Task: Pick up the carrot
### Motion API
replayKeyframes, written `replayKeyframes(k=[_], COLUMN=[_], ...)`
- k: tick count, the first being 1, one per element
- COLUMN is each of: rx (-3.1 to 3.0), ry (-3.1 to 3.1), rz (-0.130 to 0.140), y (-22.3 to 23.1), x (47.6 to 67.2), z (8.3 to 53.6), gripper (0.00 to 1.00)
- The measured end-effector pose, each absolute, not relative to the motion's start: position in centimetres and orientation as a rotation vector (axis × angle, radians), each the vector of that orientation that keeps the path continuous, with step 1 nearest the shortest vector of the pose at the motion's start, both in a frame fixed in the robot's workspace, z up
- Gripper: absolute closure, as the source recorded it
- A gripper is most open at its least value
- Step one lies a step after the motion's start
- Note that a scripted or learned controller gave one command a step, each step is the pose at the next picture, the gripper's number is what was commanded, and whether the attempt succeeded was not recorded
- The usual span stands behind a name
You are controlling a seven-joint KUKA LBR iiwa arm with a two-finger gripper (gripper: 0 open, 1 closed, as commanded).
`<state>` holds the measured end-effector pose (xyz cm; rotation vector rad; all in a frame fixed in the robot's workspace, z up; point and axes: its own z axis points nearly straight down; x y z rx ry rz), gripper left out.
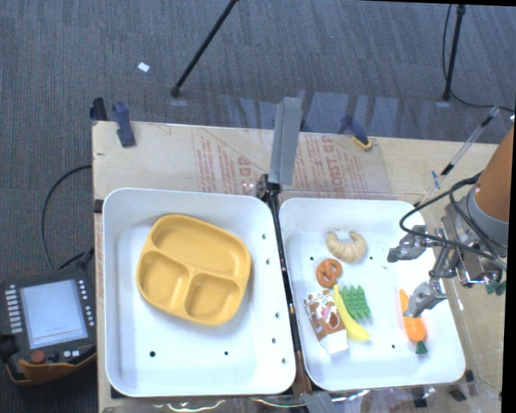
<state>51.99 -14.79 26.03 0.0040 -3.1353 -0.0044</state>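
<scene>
The carrot (415,328) is orange with a green tip and lies near the right edge of the right bin (379,372). My gripper (416,274) hangs at the bin's right side, just above and behind the carrot. Its fingers are spread open. One fingertip (406,250) points toward the bin's middle. The other fingertip (425,297) sits over the carrot's upper end and hides part of it. The carrot rests on the bin floor and is not between the fingers.
The right bin also holds a croissant (347,244), a pretzel (329,271), a banana (350,317), a green leafy toy (356,301) and a small carton (325,321). A yellow divided plate (194,269) lies in the left bin (121,358).
</scene>
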Motion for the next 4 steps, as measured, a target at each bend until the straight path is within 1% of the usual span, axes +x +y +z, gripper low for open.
replayKeyframes(k=[1,2,3,4], rx=[-0.03,-0.194,-0.182,-0.658], ry=[-3.129,-3.132,-3.128,-3.063], rz=[-0.008,-0.004,-0.008,-0.004], y=[-18.7,-20.5,-20.2,-20.8], x=[51.6,53.4,53.5,48.9], z=[18.0,8.4,9.0,8.8], gripper=[0.0,0.0,1.0,1.0])
